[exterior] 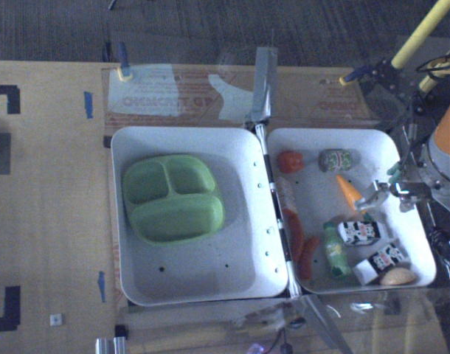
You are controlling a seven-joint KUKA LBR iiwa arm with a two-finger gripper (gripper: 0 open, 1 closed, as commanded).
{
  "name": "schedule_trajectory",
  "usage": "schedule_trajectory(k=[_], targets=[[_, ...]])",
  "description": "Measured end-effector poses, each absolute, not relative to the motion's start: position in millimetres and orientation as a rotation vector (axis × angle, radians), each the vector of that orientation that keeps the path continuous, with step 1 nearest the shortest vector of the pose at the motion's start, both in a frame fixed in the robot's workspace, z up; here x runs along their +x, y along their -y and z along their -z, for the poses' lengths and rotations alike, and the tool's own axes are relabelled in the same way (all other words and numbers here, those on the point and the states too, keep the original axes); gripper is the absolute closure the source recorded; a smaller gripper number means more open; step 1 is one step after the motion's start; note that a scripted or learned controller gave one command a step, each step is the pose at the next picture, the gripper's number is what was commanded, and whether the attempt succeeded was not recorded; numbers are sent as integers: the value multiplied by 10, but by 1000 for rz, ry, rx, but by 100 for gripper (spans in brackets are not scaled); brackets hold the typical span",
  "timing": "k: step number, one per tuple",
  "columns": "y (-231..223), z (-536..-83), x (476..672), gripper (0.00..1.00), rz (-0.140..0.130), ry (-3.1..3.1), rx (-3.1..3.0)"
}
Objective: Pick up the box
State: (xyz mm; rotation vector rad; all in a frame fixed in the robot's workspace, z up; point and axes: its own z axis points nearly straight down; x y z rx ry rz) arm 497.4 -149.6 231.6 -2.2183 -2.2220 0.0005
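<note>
On the worktop [48, 220] the left bin [136, 275] holds one thing, a green divided plate [173, 196] lying flat toward its upper left, with bare white floor below and to its right. The right bin [313, 142] is crowded: a red tomato-like piece [289, 161] and a grey-green can [338, 159] near the top, a long red pepper-like piece [293, 227] along the left wall with a second red piece [307, 257] below it, a green bottle [335, 251] lying down near the middle, an orange carrot [348, 191], and a tan rounded item [398, 276] in the lower right corner.

Two black-and-white patterned boxes sit in this bin. The upper box [359, 231] lies just below the carrot and beside the bottle; the lower box [384, 261] is touching the tan item near the bin's bottom edge.

The end effector [380, 194] hangs over the right part of the bin, just above and right of the upper box and close to the carrot tip. Whether it is spread or closed I cannot tell; nothing is visibly between its tips.

Judging from this, the approach is under way. A clean grasp likely means centring over the upper box, squaring up to its short sides, and descending clear of the carrot and bottle
</note>
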Motion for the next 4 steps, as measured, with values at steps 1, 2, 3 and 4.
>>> schedule_trajectory(k=[1, 2, 3, 4], targets=[[1142, -1239, 4817, 0, 8, 2339, -2107], [1176, -1348, 4831, 100, 9, 2340, -2119], [1287, -1409, 5578, 100, 1, 2323, -2118], [1054, -871, 5987, 100, 4, 1975, -2449]])
